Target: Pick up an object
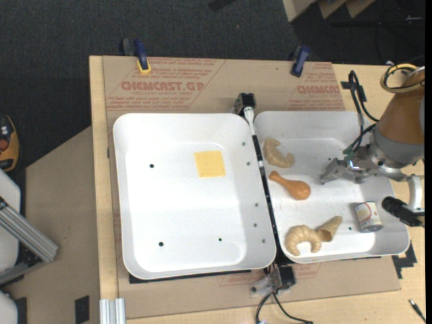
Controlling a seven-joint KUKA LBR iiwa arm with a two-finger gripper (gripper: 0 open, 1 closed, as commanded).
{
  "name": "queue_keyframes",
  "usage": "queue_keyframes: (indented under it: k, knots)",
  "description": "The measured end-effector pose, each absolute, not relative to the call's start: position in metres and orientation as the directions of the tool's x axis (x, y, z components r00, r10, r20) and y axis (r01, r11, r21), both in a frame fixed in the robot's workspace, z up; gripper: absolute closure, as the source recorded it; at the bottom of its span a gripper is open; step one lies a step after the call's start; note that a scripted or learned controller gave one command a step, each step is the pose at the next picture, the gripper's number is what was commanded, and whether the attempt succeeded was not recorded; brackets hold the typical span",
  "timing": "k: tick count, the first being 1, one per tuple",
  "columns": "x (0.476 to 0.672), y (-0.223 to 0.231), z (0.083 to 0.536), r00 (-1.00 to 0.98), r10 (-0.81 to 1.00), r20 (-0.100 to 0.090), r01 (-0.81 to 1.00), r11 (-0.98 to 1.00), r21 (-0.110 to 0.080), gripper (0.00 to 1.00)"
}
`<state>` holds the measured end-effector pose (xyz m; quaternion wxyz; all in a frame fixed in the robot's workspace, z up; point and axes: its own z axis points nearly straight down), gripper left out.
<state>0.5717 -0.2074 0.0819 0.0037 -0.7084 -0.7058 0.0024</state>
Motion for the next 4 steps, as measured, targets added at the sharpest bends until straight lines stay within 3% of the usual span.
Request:
queue_keyframes:
  k: [1, 2, 3, 4]
  knots:
    - [0.62, -0.135, 0.085, -0.008, 1.0, 0.0, 1.0, 0.008, 0.005, 0.0]
    - [0.571, -0.102, 0.084, -0.001, 1.0, 0.003, 1.0, 0.001, -0.006, 0.0]
    - [0.545, -0.193, 0.085, 0.009, 1.0, -0.003, 1.0, -0.009, -0.003, 0.0]
    - [0.548, -0.187, 0.095, 0.001, 1.0, -0.001, 1.0, -0.001, 0.0, 1.0]
